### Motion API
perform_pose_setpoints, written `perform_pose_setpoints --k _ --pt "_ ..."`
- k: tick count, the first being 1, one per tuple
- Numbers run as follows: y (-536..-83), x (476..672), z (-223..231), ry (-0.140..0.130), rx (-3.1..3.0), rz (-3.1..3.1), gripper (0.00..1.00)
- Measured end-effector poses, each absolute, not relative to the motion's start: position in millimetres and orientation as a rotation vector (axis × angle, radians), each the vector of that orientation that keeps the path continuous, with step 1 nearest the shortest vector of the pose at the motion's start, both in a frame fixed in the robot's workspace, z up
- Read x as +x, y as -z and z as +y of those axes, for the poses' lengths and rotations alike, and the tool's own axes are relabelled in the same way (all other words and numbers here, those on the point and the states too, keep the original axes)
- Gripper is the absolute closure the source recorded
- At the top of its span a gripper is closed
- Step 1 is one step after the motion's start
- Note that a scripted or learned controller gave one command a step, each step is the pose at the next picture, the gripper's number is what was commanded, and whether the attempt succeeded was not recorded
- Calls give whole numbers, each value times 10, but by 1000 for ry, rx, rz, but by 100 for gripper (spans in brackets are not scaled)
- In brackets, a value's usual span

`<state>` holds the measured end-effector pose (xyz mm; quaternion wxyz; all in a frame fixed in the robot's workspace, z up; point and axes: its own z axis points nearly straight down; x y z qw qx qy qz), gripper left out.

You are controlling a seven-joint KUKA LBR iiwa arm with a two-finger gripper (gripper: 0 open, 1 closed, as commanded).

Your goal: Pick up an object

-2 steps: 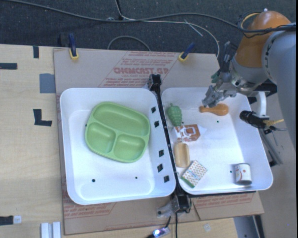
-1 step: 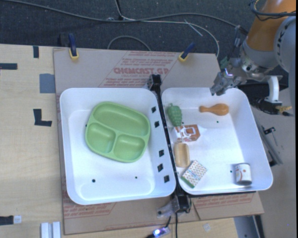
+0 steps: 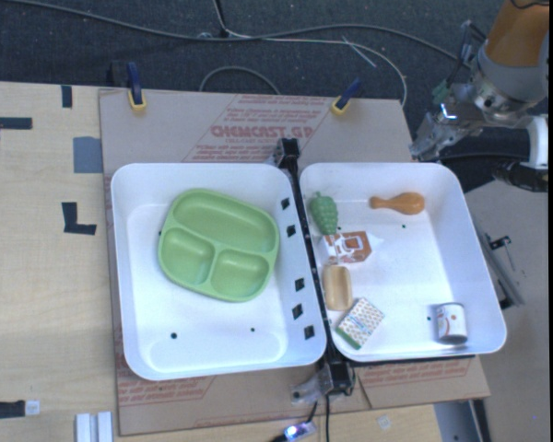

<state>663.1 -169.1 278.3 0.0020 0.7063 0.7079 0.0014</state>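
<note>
The right bin (image 3: 442, 184) holds several small items: an orange-brown drumstick (image 3: 398, 203) near its back, a green knobbly toy (image 3: 324, 213) by the divider, a white and orange packet (image 3: 348, 246), a tan bread-like piece (image 3: 337, 287), a green patterned packet (image 3: 360, 322) and a small can (image 3: 449, 323) at the front right. My gripper (image 3: 435, 136) hangs above the bench just outside the right bin's back right corner, away from all of them. Nothing shows between its fingers.
A green divided plate (image 3: 219, 244) lies in the left bin (image 3: 134, 274). Black clips (image 3: 297, 284) run along the seam between the bins. Two clamps (image 3: 135, 90) hold the cardboard sheet at the back, and cables (image 3: 258, 35) cross the dark floor beyond.
</note>
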Motion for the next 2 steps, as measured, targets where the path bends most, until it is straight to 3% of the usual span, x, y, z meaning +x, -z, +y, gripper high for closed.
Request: perform_pose_setpoints --k 1,2 --pt "-2987 6637 -1677 -1 2219 2224 100" --pt "-2986 6629 -1153 0 2216 2227 100"
